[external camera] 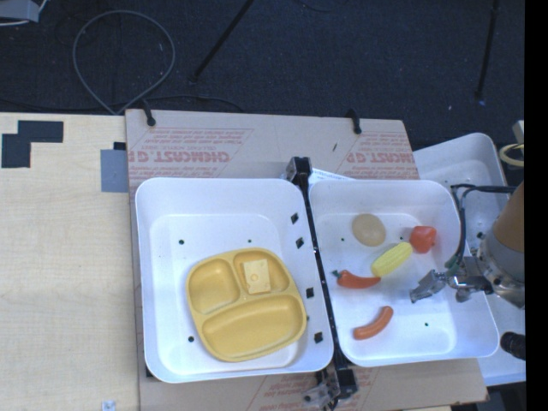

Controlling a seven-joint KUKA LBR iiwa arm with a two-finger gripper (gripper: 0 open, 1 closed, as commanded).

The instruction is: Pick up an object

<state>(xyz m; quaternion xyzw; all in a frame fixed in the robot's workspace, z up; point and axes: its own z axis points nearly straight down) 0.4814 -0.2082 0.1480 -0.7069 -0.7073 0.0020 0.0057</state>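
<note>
**Hovering at the right bin's edge, nothing in the fingers yet**

Reaching in from the right, the gripper sits low over the right bin, its fingers released and apart, with nothing between them. No object is picked yet, so this looks like the approach.

Closest candidates: the orange sausage lies just below-left of the fingertips, and the yellow corn just above-left. The sausage looks the cleaner pick, lying alone on bare floor. The move calls for straddling it across its narrow width, and descending fully before closing.

Further out, the corn nearly touches a red chilli; a red tomato and a beige round piece sit near the back.

The left bin holds a yellow divided tray with a small yellow block in its upper-right compartment.
</note>
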